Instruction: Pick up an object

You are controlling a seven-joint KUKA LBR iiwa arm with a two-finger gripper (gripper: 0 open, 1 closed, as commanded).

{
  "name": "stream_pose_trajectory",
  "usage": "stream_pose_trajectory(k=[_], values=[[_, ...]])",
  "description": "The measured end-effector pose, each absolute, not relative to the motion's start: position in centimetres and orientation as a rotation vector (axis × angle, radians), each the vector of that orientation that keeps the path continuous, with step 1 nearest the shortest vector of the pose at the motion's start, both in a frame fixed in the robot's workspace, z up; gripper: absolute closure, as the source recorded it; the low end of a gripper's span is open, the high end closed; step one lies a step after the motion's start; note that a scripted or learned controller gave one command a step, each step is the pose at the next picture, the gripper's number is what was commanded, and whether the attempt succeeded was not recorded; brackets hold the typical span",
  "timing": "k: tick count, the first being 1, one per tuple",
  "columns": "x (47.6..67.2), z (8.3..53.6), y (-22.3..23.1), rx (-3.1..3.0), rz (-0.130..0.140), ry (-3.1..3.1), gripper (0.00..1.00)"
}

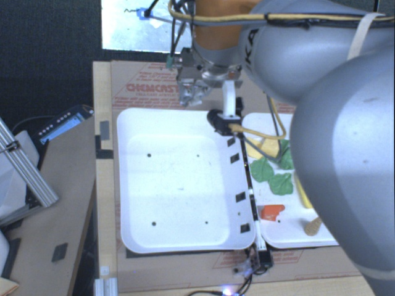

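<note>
Nearest the lens, the arm (pixel 345 134) sweeps in from the right as a smooth, matt grey, rounded shell, and it hides the right part of the right bin (pixel 290 239). Below it, at the front edge, a small tangle of wires (pixel 250 265) sits on the pale wooden bench (pixel 74 214).

The two bins are shallow white plastic trays with rounded corners, set side by side and touching. A thin dark strip (pixel 247 177) carrying four black tabs runs along their shared edge. The left bin (pixel 133 184) has a smooth floor marked by four small dark dots.

The things to pick all lie in the right bin, well apart from the gripper. There is one glossy orange-red piece (pixel 271 212), one tan, cork-like lump (pixel 313 227) near the front rim, three flat green leaf shapes (pixel 264 168) clustered in the middle, and a yellow curved piece (pixel 266 145) behind them.

A brown cardboard sheet (pixel 148 82) with red print lies under both bins. The metal gripper (pixel 196 92) hangs above it, just beyond the left bin's far rim and below the glossy orange band (pixel 225 8). It holds nothing that can be seen, and whether it is spread wide or drawn narrow cannot be told from this angle.

At the left, one ribbed aluminium rail (pixel 28 171) slants across the bench, with one blue-and-black device (pixel 62 123) behind it. Farthest off, a bright panel (pixel 133 14) is set in a dark wall.
</note>
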State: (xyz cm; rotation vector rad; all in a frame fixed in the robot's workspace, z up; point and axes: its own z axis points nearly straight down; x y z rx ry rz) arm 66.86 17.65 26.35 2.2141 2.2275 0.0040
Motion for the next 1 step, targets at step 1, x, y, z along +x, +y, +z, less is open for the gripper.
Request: stream_pose_trajectory(k=[1], values=[[66.85,26.26,22.31,2.212,0.006,2.229,1.0]])
